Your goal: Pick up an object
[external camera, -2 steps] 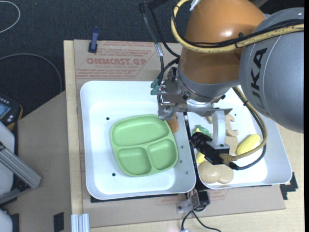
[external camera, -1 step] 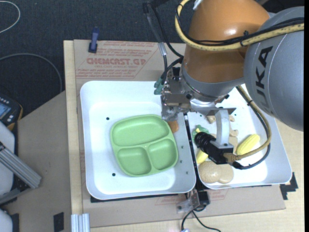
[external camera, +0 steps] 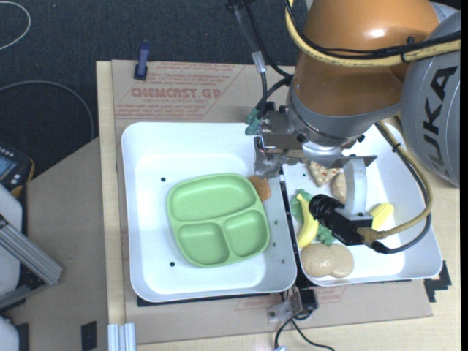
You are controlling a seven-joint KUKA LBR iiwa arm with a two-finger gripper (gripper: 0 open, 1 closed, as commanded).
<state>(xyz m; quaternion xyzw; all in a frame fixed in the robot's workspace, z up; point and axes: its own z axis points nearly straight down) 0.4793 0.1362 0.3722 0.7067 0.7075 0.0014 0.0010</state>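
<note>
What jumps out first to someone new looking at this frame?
The big orange band of the arm dominates the upper right, hanging over the right bin. Next comes the green divided tray, lying alone in the left bin. Small food-like items crowd the right bin's near-left corner.

Green divided tray (external camera: 218,219): smooth plastic, slight sheen. Both white bins (external camera: 139,218): smooth glossy plastic. Orange band (external camera: 358,28) on arm: polished, strong highlights. Grey arm shell (external camera: 439,115): semi-gloss. Hand (external camera: 272,159): bare metal look. Tabletop (external camera: 175,90): matt brown paper-like sheet with red print. Round tan object (external camera: 327,262): matt.
</note>
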